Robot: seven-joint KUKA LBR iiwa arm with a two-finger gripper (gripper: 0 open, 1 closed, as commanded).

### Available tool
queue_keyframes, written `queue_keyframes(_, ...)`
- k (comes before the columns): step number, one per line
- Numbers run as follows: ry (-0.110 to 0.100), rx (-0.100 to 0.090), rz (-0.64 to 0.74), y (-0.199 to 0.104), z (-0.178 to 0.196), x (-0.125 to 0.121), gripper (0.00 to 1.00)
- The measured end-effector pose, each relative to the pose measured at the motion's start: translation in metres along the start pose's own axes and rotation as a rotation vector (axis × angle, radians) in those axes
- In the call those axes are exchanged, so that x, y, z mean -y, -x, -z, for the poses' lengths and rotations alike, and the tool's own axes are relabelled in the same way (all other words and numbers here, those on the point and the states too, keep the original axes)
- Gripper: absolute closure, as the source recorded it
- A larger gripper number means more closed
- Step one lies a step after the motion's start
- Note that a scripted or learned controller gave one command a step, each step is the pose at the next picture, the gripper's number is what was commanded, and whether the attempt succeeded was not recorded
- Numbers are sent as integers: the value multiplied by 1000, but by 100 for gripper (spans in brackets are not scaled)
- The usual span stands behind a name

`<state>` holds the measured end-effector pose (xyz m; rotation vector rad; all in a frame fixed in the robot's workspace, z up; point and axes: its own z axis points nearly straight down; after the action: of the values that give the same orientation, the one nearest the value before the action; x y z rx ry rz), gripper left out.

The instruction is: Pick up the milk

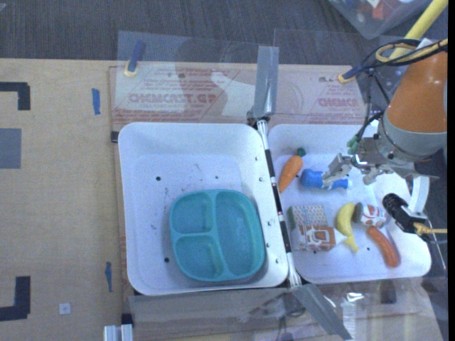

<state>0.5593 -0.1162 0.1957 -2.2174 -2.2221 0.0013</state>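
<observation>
The milk (pixel 313 229) is a small carton with a speckled grey-green top and a red-brown label. It lies in the right bin (pixel 409 265), near the bin's front left. My gripper (pixel 350 170) hangs over the middle of that bin, up and to the right of the carton and apart from it. Its fingers stand open, just above the right end of a blue toy (pixel 316 180), and hold nothing.
The right bin also holds a carrot (pixel 290 171), a banana (pixel 346 222), a small red and white item (pixel 370 215) and an orange sausage (pixel 384 246). A teal divided plate (pixel 215 235) lies in the left bin (pixel 142 190). A divider wall (pixel 273 190) separates the bins.
</observation>
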Motion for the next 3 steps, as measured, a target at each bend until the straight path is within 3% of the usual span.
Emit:
queue_keyframes(1,4,1,-169,24,-95,-41,0)
queue_keyframes(2,1,0,57,68,-84,29,0)
queue_keyframes(3,9,1,-47,62,-108,78,0)
